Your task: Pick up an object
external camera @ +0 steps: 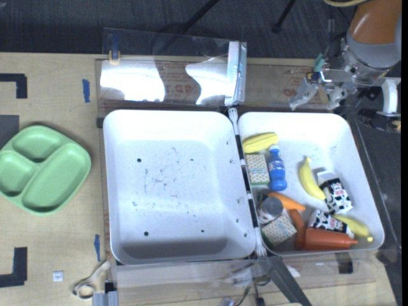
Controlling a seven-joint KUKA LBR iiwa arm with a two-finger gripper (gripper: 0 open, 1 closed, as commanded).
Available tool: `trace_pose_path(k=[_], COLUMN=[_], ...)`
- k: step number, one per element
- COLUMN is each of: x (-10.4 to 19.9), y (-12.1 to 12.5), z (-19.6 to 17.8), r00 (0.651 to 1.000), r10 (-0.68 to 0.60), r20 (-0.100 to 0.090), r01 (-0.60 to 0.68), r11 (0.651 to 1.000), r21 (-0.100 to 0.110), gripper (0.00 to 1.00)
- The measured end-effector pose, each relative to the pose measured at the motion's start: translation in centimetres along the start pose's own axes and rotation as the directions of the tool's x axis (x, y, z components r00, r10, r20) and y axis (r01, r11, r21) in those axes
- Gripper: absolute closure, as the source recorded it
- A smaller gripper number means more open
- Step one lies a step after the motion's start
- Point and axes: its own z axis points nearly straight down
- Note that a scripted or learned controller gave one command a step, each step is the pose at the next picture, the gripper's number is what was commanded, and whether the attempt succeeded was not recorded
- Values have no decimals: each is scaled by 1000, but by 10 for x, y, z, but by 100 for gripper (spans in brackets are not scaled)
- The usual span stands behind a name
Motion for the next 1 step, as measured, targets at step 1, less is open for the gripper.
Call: trace_pose_path(k=[1], x=[-25], y=[-37], z=[105], r00=[992], r10=[-123], r20=[1], r01=[123], r11=[992], r21=[-1], gripper=[0])
